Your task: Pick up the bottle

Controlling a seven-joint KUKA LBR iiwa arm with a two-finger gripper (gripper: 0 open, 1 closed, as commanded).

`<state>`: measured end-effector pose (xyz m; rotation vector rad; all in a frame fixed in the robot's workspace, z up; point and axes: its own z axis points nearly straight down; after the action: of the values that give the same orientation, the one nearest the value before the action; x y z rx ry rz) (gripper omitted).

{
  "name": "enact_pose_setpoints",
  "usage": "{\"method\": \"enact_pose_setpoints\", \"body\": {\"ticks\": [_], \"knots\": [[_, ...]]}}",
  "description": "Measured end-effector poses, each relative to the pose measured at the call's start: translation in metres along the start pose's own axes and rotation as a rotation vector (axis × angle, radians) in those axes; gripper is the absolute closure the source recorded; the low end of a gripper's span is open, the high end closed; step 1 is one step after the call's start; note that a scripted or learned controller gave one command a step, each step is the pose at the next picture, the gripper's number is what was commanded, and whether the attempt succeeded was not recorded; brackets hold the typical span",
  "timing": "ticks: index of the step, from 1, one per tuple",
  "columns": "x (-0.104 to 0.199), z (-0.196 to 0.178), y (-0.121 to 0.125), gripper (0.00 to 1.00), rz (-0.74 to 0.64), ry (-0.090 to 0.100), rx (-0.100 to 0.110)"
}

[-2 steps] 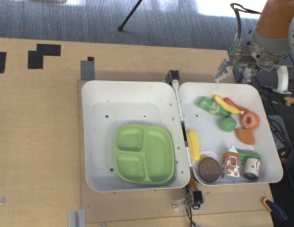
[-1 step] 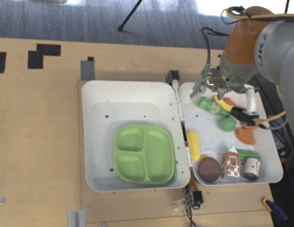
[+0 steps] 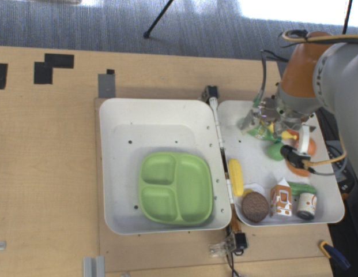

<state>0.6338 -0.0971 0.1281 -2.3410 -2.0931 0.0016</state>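
Note:
My gripper [image 3: 260, 119] is low in the back part of the right bin [image 3: 335, 212], with the orange-banded wrist above it. A green, partly see-through bottle [image 3: 273, 149] lies just under and in front of the gripper, and its far end is hidden by the gripper. I cannot make out whether the gripper touches or holds it.
The right bin also holds a yellow corn cob [image 3: 235, 176], a brown round disc [image 3: 255, 206], a small orange-and-white carton [image 3: 281, 199], a white can [image 3: 306, 204] and an orange piece [image 3: 297, 167]. A green divided plate [image 3: 176, 187] lies in the left bin [image 3: 118, 126].

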Motion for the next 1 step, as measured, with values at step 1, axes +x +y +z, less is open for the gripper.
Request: {"method": "enact_pose_setpoints", "body": {"ticks": [1], "knots": [[-0.0076,0.0436,0.0361,0.0,0.086,0.001,0.003]]}}
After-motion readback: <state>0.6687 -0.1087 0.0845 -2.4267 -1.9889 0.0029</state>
